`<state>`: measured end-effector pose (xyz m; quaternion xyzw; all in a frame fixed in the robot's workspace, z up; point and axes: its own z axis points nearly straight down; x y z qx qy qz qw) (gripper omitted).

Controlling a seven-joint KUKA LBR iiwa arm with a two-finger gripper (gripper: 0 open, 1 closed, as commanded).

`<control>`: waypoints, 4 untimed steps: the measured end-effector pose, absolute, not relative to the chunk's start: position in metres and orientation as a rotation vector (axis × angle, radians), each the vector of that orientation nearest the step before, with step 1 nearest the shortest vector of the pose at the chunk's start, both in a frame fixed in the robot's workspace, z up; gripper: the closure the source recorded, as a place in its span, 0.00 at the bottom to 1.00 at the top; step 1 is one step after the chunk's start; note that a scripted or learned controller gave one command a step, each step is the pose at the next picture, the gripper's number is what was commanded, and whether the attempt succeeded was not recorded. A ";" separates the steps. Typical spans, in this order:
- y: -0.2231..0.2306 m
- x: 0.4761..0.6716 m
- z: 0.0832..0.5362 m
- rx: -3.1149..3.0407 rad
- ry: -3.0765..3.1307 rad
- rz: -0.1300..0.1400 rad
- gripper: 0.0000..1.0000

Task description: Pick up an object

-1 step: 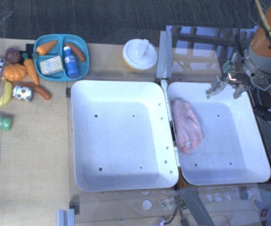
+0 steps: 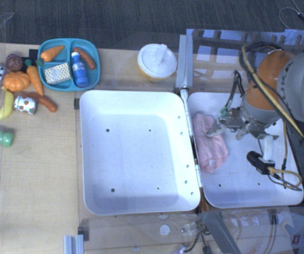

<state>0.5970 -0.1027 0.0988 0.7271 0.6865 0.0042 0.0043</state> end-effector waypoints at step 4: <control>-0.100 0.527 0.093 1.890 2.485 0.021 0.00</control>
